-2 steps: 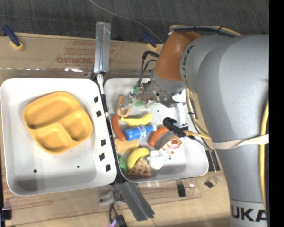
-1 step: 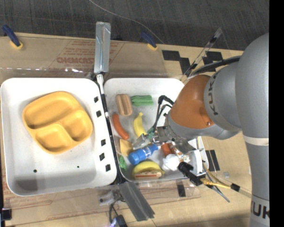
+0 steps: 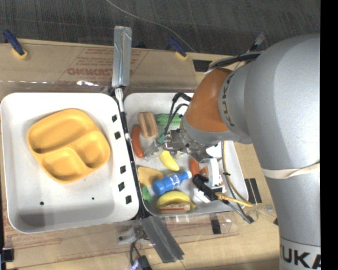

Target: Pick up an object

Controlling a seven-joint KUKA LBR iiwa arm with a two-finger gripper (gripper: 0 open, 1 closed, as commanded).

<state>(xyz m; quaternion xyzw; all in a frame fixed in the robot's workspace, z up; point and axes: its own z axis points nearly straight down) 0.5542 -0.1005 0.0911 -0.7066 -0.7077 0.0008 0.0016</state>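
The right bin (image 3: pixel 158 102) holds a pile of toy food: a tan bread-like piece (image 3: pixel 147 124), a red piece (image 3: pixel 137 141), a green item (image 3: pixel 168 120), a small yellow banana (image 3: pixel 169 161), a blue bottle with a white cap (image 3: pixel 170 181), a yellow wedge (image 3: pixel 149 176) and a yellow and red sandwich-like piece (image 3: pixel 174 201). My gripper (image 3: pixel 170 142) hangs low over the middle of that pile, just above the small banana. The wrist hides most of it, and nothing can be seen between the fingers.
The left bin (image 3: pixel 22 207) holds a yellow divided tray (image 3: pixel 69 144). A metal divider (image 3: pixel 121 61) runs between the bins. The big grey arm covers the right bin's right side. Blue clips (image 3: pixel 15 44) sit on the cardboard behind the bins.
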